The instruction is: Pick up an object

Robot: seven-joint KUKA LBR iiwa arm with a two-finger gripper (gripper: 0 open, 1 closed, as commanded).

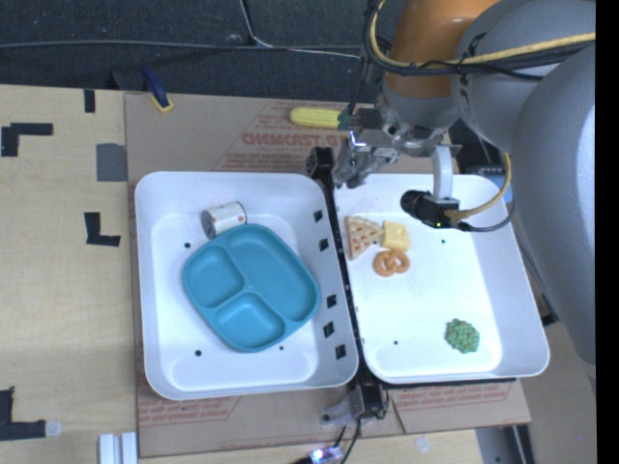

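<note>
**Count of Things on the Bench**

Two shallow white plastic bins sit side by side: the left bin (pixel 155 259) and the right bin (pixel 503 298).

The left bin holds two things: one blue plastic divided plate with three compartments (pixel 250 285) and one small silver-grey cylindrical can (pixel 222 218).

The right bin holds four small things: one tan waffle-patterned wedge (pixel 363 234), one yellow cheese-like block (pixel 396 235), one orange-brown pretzel (pixel 391 262) and one green bumpy broccoli-like clump (pixel 462 335).

One yellow corn-cob-shaped object (pixel 314 117) lies behind the bins.

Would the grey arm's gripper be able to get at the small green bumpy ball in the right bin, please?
Probably yes: the small green bumpy ball lies alone on bare floor of the right white bin, apart from the food pieces, and the gripper hangs above that bin's far-left corner.
</note>
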